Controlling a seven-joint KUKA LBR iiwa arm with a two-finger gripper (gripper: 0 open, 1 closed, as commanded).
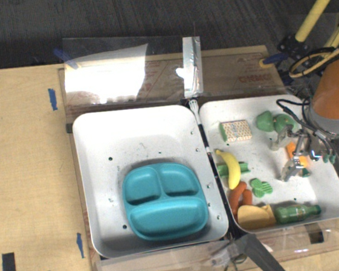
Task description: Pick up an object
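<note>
A tray (164,200) lies in the left bin (91,141). Right of the tray, the other bin (334,195) holds a banana (230,166) and a bottle (295,212).

bins: two (96,134) (337,195)
teal tray: one (163,200)
banana: one (231,167)
green bottle: one (295,212)
carrot: one (237,196)

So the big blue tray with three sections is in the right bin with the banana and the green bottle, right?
Not quite. The camera view shows the blue tray alone in the left bin. The banana and the green bottle are in the right bin, as you said, and the arm's pincer is over that bin too.
</note>
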